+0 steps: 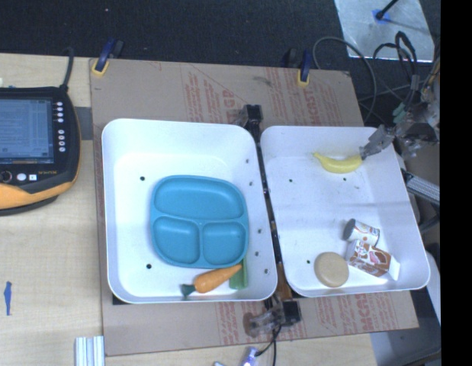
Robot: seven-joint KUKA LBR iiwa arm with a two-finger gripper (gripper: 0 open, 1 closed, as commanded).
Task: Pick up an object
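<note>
- The banana [337, 162] lies flat near the far wall of the right bin [388, 204], curved side toward the near edge, and it looks the likeliest target because the arm's tip is right at its right-hand end
- The gripper [373, 145] comes in low from the right over the bin's far right corner, slanted down toward the banana's tip; it seems to touch or nearly touch that end, though I cannot tell which
- Whether the tool is spread or closed I cannot tell at this size and blur, and nothing can be made out in its hold, so the banana counts as not yet picked
- The slanted approach probably suits a fruit lying close to the wall, where a straight drop would risk hitting the rim
- Well apart, in the same bin's near right corner, a round tan object [331, 269] sits just beside a red-and-white packet [367, 252]; both are away from the arm's line
- The left bin [121, 204] holds a blue divided plate [199, 219] in its middle, with a toy carrot [214, 278] against the near wall
- A tablet-like pendant [26, 143] rests on the bench to the left, clear of both bins
</note>
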